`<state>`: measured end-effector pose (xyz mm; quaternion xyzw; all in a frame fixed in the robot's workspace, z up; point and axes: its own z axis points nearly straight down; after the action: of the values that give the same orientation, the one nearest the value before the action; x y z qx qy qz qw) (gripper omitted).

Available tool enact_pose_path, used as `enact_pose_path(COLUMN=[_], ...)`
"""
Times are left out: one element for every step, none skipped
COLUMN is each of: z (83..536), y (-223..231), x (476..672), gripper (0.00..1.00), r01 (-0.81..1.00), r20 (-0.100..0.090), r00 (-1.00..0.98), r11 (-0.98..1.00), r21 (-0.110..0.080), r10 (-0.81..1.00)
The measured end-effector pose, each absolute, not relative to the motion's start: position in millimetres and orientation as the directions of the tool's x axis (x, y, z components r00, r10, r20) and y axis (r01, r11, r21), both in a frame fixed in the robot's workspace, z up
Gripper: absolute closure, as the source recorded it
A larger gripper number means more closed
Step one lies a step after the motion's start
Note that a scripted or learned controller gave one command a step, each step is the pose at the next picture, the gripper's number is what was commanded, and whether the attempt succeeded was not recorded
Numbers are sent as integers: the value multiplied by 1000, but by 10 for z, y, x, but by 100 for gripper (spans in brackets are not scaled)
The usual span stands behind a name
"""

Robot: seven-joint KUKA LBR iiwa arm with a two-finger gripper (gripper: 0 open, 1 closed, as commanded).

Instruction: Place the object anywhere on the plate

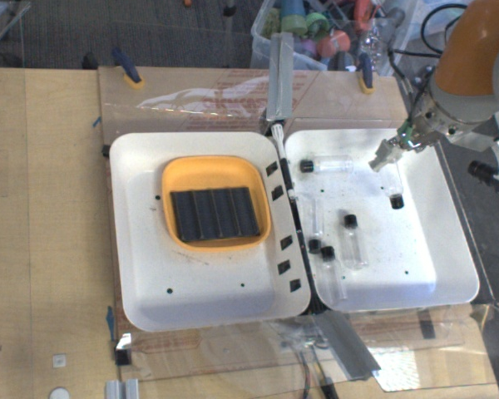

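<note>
Gripper (386, 155) hangs over the right bin (449, 223), can't tell its state, so I'd drop straight onto one clear tube (354, 246) lying there, pinch mid-body, then carry it over to the orange plate (179, 177).

2 white bins (233, 302) side by side | crate of toys (333, 11) (cluttered) behind

- Looking down at a slant from a fixed spot above the bench (41, 223).
- Taking in both white bins (141, 293) whole, from moderate distance.
- Catching floor clutter beyond the bench's far edge.
</note>
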<state>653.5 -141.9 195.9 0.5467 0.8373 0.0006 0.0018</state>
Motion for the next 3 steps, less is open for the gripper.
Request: enact_pose_path(z=[2658, 3245, 4020], y=[-1587, -1868, -2231], x=[6675, 6677, 6675], gripper=[100, 100, 100], r01=[976, 884, 904], r20=[-3, -5, -5], r00=[-217, -468, -429], r11=[217, 468, 429], r21=[3, 5, 5], r10=[976, 884, 904])
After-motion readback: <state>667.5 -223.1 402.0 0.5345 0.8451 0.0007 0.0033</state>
